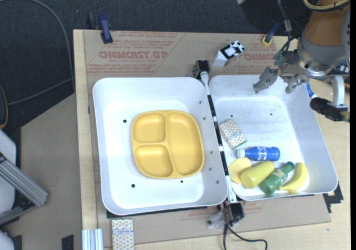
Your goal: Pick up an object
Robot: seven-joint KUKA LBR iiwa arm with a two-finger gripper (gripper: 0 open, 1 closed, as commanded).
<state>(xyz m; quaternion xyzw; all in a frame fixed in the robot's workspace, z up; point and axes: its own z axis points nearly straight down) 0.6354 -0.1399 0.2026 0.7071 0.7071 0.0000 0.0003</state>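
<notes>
Hovering: gripper (280, 79) above the far edge of the right bin (311, 132), well apart from the objects
fingers: spread open, nothing between them, one finger (265, 81) over the bin's far rim
arm: grey with orange band (328, 23), at the top right
right bin: objects clustered at its near end
blue bottle (260, 153): lying on its side, just beyond the yellow items
yellow bottle (257, 173): lying tilted, touching the green bottle (275, 179)
banana (296, 179): at the near right corner, beside the green bottle
patterned packet (232, 133): flat near the divider between the bins, apart from the cluster
left bin (111, 148): holds a yellow divided plate (167, 144), three compartments, roughly centred
surface (144, 51): brown printed board under both bins
</notes>
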